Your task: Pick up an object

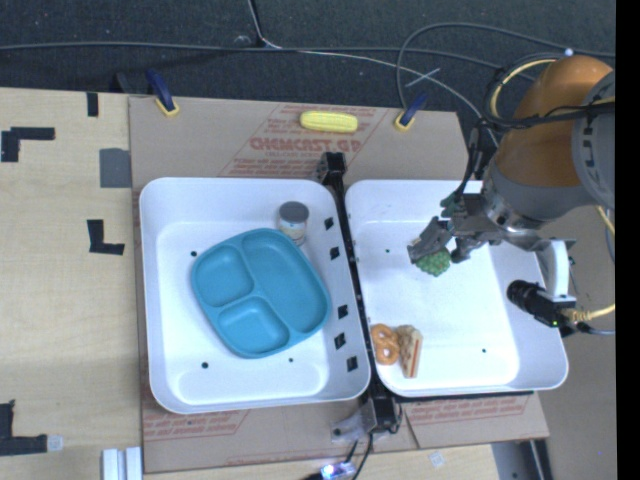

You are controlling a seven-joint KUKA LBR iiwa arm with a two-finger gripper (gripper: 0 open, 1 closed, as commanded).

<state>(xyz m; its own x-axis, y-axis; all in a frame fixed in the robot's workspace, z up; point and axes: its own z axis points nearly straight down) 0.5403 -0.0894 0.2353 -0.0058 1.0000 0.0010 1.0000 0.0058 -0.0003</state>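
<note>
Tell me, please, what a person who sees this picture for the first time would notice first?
Probably the big blue divided plate lying in the left bin, with a small grey-lidded jar beside its upper edge. Next, the pincer over the right bin, with a small green object at its tip. Some orange-brown snack pieces lie near that bin's lower left corner.

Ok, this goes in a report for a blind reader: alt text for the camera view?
The gripper holds a small green object over the right bin, which also contains pretzels; the left bin has a blue divided plate.
</note>
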